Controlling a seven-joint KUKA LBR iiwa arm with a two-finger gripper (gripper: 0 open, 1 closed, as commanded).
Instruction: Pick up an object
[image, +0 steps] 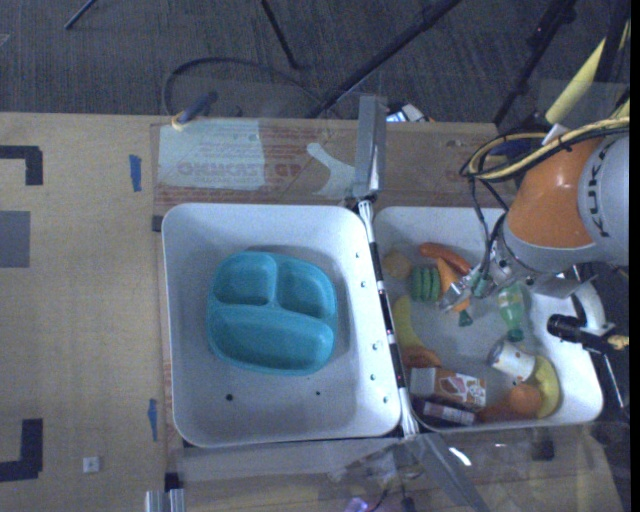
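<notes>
Camera view looks down on two white bins on the desk (80, 300), and the right bin (590, 400) serves as the landmark. Inside it lie small play-food pieces: a green ribbed vegetable (427, 282) near its upper left, an orange carrot (446, 258) just above that, a yellow banana (402, 322) along its left wall, a small printed box (452, 384) near its lower edge, an orange fruit (518, 400) beside the box, and a green bottle (512, 312) nearer the middle. The left bin (190, 400), touching the right bin's left wall, carries a teal divided tray (272, 312).

The arm's orange band (548, 208) hangs over the right bin's upper right part, and the pincer (468, 293) sits low over the bin's middle, between the green ribbed vegetable and the green bottle. Its tip is small and blurred among the clutter, so I cannot tell how far it is parted or whether anything is in it.

As a judgement, the task is at the reach stage: the pincer is down among the objects, yet nothing shows lifted clear of the bin. A secure grasp and a lift appear to be left.
</notes>
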